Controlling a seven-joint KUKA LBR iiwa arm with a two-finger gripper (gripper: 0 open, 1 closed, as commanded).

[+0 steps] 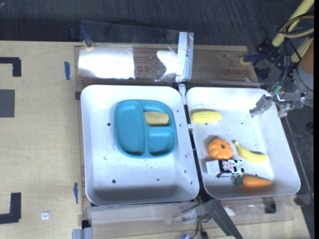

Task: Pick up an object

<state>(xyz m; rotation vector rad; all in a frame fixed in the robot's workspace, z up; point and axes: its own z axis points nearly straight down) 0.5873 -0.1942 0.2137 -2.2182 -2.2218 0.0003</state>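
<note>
near edge: orange plastic carrot (253,182) lay at right bin's (286,148) front edge, black-and-white toy cow (230,168) touching it
rest: orange pumpkin (220,148), yellow banana (251,154) mid-bin; yellow corn cob (206,117) near back-left corner
left bin (94,133): blue divided plate (134,131) with tan bread piece (156,118)
step: approach; corn sat apart from the rest, probably the cleanest pick, descend straight over it
gripper (263,105): at right bin's back-right corner, holding nothing; jaw opening couldn't be told

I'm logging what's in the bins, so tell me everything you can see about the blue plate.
The blue plate is a light blue divided dish with rounded corners, apparently smooth plastic. It has one large section on the left and two smaller ones on the right. It lies flat in the middle of the left bin, away from the walls. A yellowish piece of food rests in its upper right section.
</note>
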